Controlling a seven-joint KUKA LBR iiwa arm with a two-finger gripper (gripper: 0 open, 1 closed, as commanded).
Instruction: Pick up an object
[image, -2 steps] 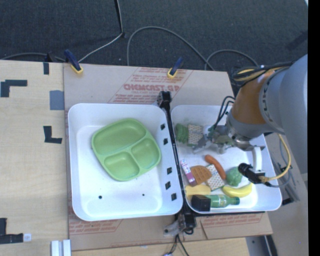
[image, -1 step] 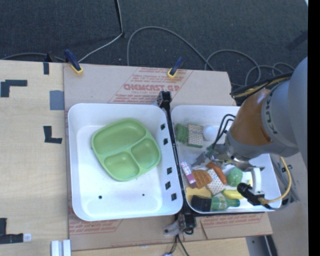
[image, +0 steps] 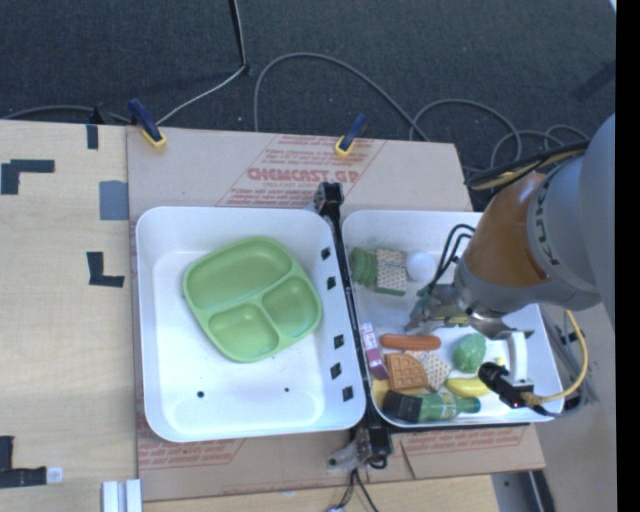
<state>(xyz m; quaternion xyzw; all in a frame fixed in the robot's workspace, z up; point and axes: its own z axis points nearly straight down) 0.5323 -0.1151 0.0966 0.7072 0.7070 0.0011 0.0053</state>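
Bent over the right bin (image: 520, 425), grey arm (image: 520, 250) lowers its claw (image: 432, 308).

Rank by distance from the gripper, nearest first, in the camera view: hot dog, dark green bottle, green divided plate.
Gripper is low in the right bin.
1. Hot dog: just below it.
2. Dark green bottle: along the right bin's bottom edge.
3. Green divided plate: in the left bin, across the divider.

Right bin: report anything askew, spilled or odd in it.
Nothing spilled or broken. The toy foods sit heaped against the right bin's near edge, the dark green bottle lying on its side; the green tray rests skewed in the left bin.
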